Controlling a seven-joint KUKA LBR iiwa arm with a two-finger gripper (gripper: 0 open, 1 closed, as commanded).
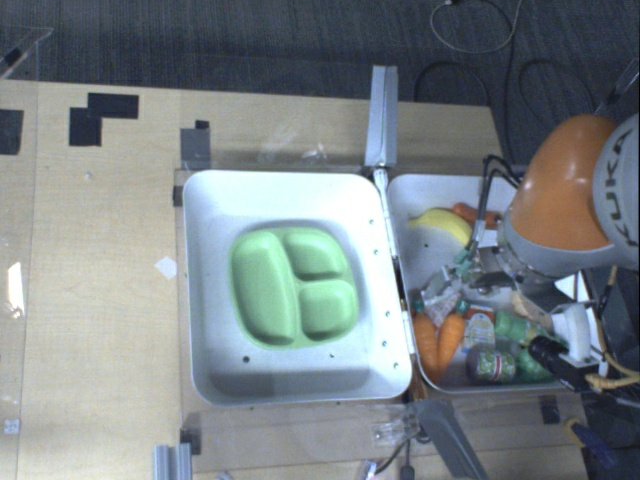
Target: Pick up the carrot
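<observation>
No text could be read anywhere — the can (490, 365) in the right bin (405, 196) carried a label with red and green patches, too small and blurred to make out any words or brand.

I'm looking down on two white bins side by side. The left bin (205, 268) holds a green divided tray (293, 285), lying flat near its middle. My arm (570, 203) reaches over the right bin (400, 203), gripper (447, 293) low among the clutter. A carrot (449, 339) lies just beside it on the near side. A banana (445, 224) sits farther back, a can (492, 365) near the front edge.
</observation>
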